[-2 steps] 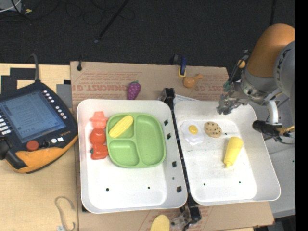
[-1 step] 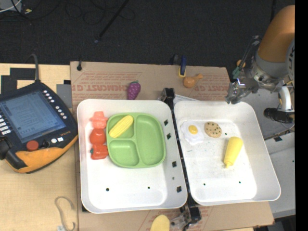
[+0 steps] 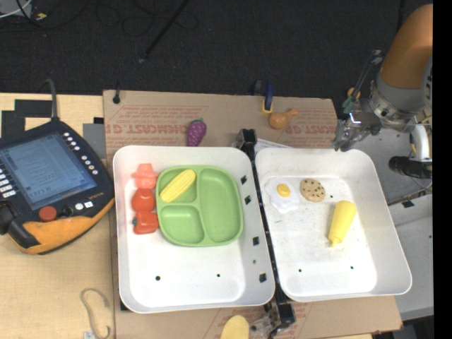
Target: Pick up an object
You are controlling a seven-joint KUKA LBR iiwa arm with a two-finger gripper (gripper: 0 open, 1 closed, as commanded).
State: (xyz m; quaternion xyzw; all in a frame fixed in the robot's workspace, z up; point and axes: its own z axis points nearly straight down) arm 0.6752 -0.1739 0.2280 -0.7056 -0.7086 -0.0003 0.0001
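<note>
Your gripper (image 3: 344, 141) hangs at the far right, just past the far right corner of the right bin (image 3: 381, 260); you cannot tell how it is set at this angle, and nothing shows in its grasp. In that right bin you have three candidates: a toy fried egg (image 3: 283, 193) toward the far left, a chocolate-chip cookie (image 3: 312, 189) just beside it on the right, and a yellow mustard bottle (image 3: 341, 222) lying tilted nearer the middle right. The left bin (image 3: 141, 281) carries a green divided plate (image 3: 199, 206) with a yellow corn cob (image 3: 176, 184) in its far left compartment, and a red-orange bottle (image 3: 144, 199) lying just left of the plate. Beyond the bins, on the cardboard, sit a purple bunch of grapes (image 3: 195, 131) and an orange-brown pear-shaped toy (image 3: 282, 118). A teach pendant (image 3: 49, 182) rests well left.
</note>
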